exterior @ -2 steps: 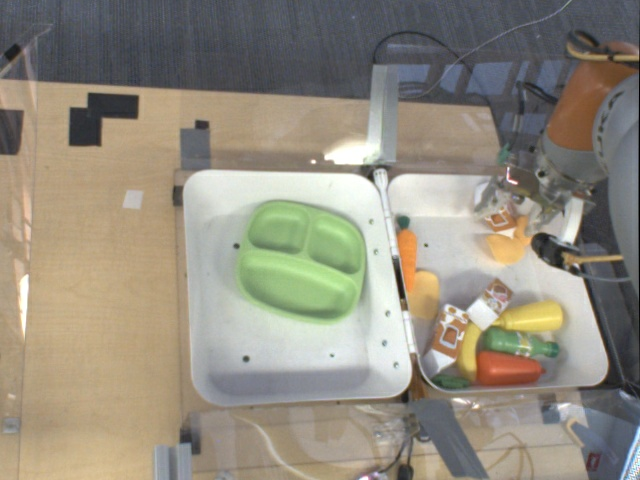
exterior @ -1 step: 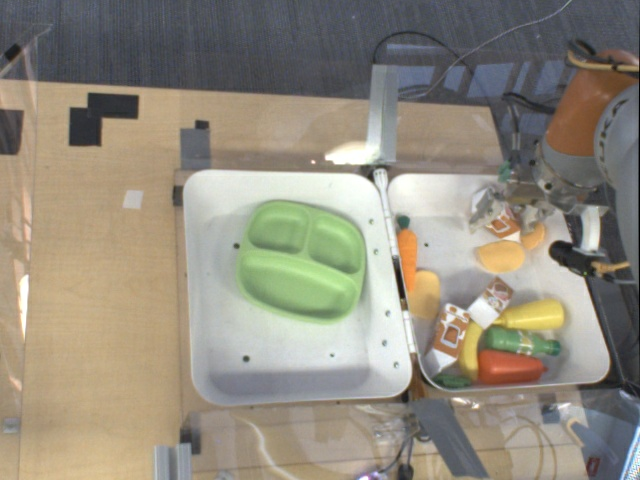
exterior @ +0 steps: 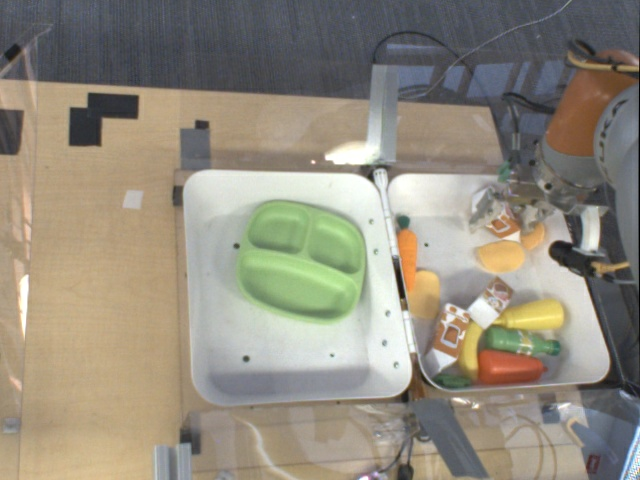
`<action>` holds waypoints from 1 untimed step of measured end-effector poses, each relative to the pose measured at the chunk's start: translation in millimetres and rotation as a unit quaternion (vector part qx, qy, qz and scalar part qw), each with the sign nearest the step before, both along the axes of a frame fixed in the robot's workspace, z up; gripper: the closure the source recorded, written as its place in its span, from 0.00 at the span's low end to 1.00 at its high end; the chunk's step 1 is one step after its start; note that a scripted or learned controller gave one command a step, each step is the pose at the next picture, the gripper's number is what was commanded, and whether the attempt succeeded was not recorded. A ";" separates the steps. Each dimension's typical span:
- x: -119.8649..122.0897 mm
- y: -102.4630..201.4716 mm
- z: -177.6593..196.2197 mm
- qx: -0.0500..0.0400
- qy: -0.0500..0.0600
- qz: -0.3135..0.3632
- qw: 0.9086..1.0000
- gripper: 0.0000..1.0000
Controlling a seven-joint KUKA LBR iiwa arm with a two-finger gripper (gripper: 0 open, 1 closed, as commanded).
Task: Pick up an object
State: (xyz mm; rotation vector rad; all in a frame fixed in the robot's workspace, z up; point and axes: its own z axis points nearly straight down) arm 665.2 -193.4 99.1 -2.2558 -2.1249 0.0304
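The right bin (exterior: 440, 203) holds several toy foods. An orange carrot (exterior: 405, 253) lies along its left wall, with a pale yellow piece (exterior: 426, 293) just below it. At the front sit a brown-and-white carton (exterior: 450, 328), a smaller carton (exterior: 492, 301), a yellow squash (exterior: 533, 316), a green bottle (exterior: 520, 343), a red pepper (exterior: 510, 367) and a banana (exterior: 470, 349). My gripper (exterior: 500, 205) hangs low at the bin's back right, directly over a small orange-and-white carton (exterior: 503, 228). An orange slice (exterior: 500, 257) lies just in front of it.
The left bin (exterior: 215, 368) carries a green divided plate (exterior: 300, 261). A metal divider post (exterior: 384, 108) stands behind the seam between the bins. The arm's orange band (exterior: 590, 108) comes in over the right bin's back right corner. Cables trail behind.
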 end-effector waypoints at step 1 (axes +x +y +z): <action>-1.9 -0.8 8.8 -0.001 0.005 0.001 1.000 1.00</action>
